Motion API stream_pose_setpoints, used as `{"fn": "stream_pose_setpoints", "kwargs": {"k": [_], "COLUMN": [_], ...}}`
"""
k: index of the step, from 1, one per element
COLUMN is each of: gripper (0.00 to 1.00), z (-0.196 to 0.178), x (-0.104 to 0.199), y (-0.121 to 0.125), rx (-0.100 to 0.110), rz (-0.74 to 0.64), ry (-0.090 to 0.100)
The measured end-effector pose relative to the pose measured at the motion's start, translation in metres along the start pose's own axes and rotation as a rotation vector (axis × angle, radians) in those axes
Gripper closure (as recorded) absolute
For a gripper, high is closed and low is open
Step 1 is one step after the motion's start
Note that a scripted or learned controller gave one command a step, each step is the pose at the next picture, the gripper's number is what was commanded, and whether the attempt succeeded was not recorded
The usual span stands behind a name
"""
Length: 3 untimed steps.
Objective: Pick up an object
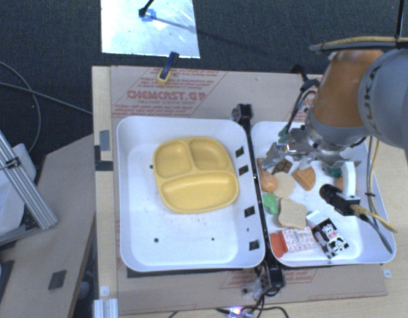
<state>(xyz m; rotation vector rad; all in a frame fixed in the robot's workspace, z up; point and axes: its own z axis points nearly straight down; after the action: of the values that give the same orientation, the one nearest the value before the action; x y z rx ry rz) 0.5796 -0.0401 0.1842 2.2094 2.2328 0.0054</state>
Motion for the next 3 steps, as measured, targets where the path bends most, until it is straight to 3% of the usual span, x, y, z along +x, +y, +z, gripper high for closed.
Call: {"fn": "stream_pose_setpoints", "kwargs": {"k": [1, 2, 3], "gripper": [0.0, 0.0, 0.0], "z": [0.0, -0.043, 0.085], "x": [0.04, 0.126, 0.154], "y": [-0.068, -0.092, -0.093], "rx": [0.007, -0.002, 0.008], "rz": [0.003, -0.003, 0.005], "ry": [0.001, 0.002, -0.001]}}
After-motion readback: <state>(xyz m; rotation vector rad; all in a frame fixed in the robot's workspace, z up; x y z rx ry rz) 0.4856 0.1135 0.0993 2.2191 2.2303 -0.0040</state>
